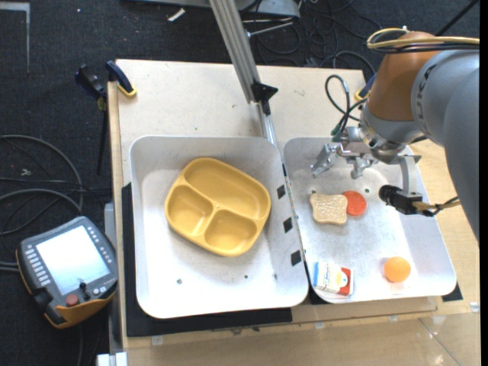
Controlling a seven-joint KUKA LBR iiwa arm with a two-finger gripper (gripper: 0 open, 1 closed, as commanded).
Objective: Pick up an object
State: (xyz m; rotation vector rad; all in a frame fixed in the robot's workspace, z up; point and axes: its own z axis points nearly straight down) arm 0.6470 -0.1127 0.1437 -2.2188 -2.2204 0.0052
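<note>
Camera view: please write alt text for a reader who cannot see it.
The gripper hovers over the right bin, which holds a toast slice, red disc, orange ball and small carton. The left bin holds a yellow divided plate.

Yellow tray (218,206), tan toast (329,209), red disc (355,203), orange ball (396,269).

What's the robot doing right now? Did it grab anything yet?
Gripper open, holding nothing, above right bin. Toast and red piece lie just below it. Nothing blocking.
</note>
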